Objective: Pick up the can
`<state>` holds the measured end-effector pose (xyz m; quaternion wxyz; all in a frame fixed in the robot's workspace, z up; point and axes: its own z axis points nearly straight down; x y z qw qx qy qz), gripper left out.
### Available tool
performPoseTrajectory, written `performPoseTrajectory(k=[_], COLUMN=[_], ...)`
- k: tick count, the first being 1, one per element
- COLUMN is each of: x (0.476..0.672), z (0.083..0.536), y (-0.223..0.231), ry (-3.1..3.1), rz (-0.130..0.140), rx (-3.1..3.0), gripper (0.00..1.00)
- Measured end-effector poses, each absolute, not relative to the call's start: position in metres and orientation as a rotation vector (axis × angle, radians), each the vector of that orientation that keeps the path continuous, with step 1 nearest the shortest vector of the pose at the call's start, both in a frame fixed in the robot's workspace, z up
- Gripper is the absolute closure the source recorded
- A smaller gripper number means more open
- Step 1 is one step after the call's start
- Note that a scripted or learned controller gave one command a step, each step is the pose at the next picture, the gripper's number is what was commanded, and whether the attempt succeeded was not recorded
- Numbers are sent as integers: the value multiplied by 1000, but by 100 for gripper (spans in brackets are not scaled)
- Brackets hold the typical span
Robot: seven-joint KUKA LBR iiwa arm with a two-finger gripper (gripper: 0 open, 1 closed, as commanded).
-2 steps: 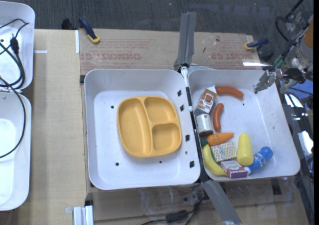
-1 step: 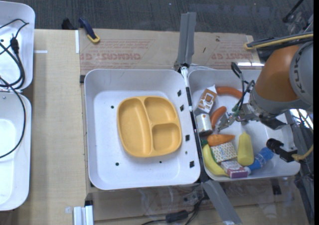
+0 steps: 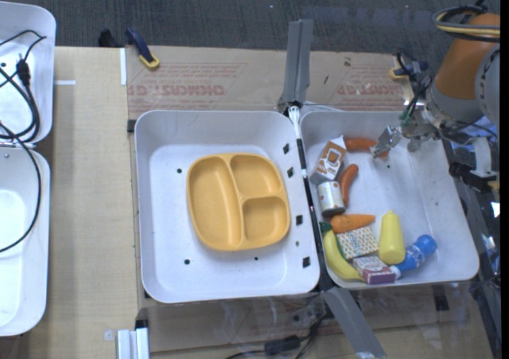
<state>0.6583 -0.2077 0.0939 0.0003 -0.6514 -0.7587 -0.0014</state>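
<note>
- Can (image 3: 331, 197) lies on its side in the right bin (image 3: 429, 214), hard against the divider wall, silver w/ a dark end facing down-view. Not upright — so a grab has to go across the round body, not the ends.
- Gripper (image 3: 388, 145) hangs over the bin's far right part, near a small sausage (image 3: 359, 143); nothing between the fingers. Whether they sit wide or narrow — can't tell, too small & dark.
- Arm (image 3: 465, 63) comes in from the right; orange band above the wrist, cables looped round it.
- Clutter round the can: carton (image 3: 330, 160) just above it, 2nd sausage (image 3: 348, 181) beside it to the right, carrot (image 3: 352, 223) just below. Tight pocket, wall on 1 side.
- Farther down: banana (image 3: 336, 258), yellow bottle (image 3: 390, 238), blue bottle (image 3: 417, 253), 2 small boxes near the bin's near edge.
- Left bin (image 3: 159, 214) holds a yellow 3-part tray (image 3: 238, 200) — not part of this job.
- My read: approach step, nothing picked yet. Gripper is well apart from the can; it'd need to travel left & down-view, then drop w/ fingers either side of the body — risk is nudging carton or sausage.
</note>
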Motion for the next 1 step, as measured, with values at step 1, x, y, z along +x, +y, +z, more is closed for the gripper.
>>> performPoseTrajectory(k=[1], x=[585], z=[99], y=[-220], ry=[-2618], rz=[-3], rx=[-1737], gripper=[0])
